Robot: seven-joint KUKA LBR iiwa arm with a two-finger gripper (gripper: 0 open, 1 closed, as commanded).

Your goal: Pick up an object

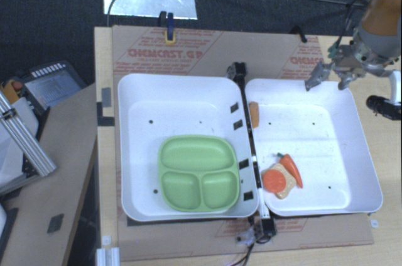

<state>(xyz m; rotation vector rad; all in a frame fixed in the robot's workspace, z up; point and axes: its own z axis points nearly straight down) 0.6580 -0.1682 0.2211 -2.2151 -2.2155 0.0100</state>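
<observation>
In the right bin (339, 133), near its front left corner, lies a small cluster: an orange carrot (291, 169), a round red-orange piece (273, 180) and a tan piece (284, 189) under them. A small orange block (254, 114) rests against the bin's left wall. My gripper (328, 78) hangs above the bin's far right corner, well away from the cluster. Its two dark fingers (313, 80) are spread apart with nothing between them.
The left bin (144, 101) holds a green three-compartment plate (199, 171) at its front. A black divider with clips (244, 120) runs between the bins. A cable crosses behind the bench. Grey equipment sits at the far left.
</observation>
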